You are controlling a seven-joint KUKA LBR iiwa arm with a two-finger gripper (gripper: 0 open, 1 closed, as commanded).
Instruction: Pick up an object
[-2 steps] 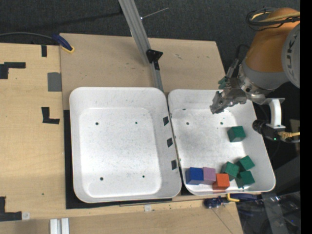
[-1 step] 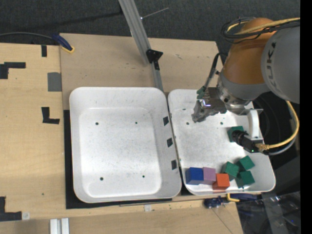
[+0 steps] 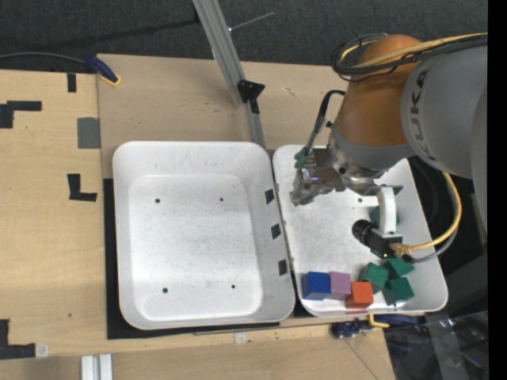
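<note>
So, progress: nothing picked up yet
gripper [image 3: 305,190]: over the right bin [image 3: 317,226], can't tell its state
blocks: blue block [image 3: 317,283], orange block [image 3: 361,293] untouched

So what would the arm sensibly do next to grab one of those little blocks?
Probably swing the gripper toward the near edge of the right bin. It hangs over that bin's far left part, while the blue block, orange block and green blocks sit clustered along the near edge.

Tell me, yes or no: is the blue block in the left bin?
No. The blue block lies in the right bin, at its near edge beside a purple block.
</note>
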